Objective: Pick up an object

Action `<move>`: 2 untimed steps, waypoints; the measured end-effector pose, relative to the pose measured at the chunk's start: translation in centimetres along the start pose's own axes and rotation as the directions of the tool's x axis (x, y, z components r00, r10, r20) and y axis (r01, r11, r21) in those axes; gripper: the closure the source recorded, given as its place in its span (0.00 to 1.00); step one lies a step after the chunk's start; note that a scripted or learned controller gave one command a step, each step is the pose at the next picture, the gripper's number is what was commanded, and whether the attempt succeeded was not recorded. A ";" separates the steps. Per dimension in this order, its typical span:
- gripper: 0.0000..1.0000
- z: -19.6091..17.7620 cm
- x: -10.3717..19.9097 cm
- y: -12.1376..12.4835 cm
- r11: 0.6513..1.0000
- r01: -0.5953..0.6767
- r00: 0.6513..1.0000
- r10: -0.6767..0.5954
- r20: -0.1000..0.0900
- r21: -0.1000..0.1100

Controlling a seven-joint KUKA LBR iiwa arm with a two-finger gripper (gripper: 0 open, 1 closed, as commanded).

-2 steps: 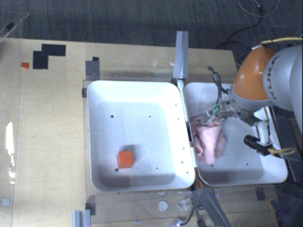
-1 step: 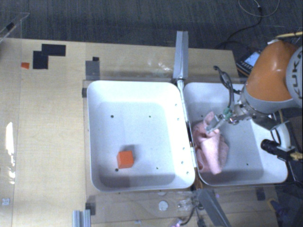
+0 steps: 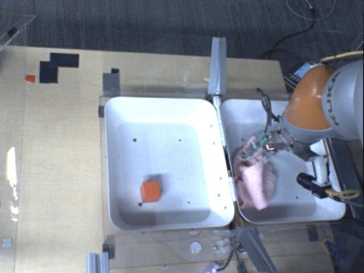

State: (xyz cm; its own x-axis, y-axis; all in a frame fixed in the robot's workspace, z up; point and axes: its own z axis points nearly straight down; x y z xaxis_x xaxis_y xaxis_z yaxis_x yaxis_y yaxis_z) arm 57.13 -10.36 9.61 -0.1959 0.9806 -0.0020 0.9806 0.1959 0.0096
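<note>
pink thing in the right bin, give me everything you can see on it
The pink cloth looks like soft fabric, pale pink and crumpled into a loose, elongated bundle with folds and a lighter patch near its top. It lies in the right bin, against that bin's left wall beside the divider, its length running from mid-bin toward the near edge. The gripper sits right at its upper end; whether it actually grips the cloth cannot be told. Nothing else touches it apart from the bin floor and wall.
</note>
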 end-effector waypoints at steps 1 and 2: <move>1.00 -1.2 0.1 0.3 1.000 0.003 1.000 -0.003 0.002 -0.008; 1.00 -16.0 0.8 7.4 0.998 -0.066 0.998 0.066 0.002 -0.001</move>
